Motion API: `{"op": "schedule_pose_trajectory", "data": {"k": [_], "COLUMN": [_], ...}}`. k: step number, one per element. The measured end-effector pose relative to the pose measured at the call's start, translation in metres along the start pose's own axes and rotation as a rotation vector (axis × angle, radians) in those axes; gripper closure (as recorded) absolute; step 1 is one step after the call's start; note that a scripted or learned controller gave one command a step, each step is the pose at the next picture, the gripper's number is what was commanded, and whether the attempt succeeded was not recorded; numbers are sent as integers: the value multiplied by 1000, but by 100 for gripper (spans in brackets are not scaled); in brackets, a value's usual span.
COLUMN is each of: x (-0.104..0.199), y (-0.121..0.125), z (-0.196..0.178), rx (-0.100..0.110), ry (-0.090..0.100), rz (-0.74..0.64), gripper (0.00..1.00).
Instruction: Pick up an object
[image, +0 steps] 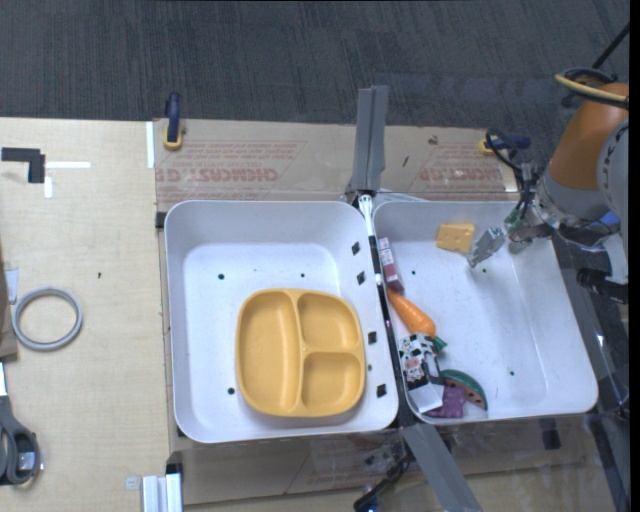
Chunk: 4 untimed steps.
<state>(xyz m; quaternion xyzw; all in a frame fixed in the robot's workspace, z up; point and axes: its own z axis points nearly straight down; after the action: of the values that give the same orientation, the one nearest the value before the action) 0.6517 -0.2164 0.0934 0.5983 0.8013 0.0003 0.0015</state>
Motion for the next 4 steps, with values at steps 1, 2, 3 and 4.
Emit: {"op": "schedule_pose_trajectory", "data": {"k": [1,2,3,4], "x": [54,55,55,1], "y": [24,24,24,7], "z": [1,-8,-7,1], "rx": [4,6,6,10], "ry": [0,-4,-3,1], "rz": [533,530,530,642], "gripper": [0,100,0,0]}}
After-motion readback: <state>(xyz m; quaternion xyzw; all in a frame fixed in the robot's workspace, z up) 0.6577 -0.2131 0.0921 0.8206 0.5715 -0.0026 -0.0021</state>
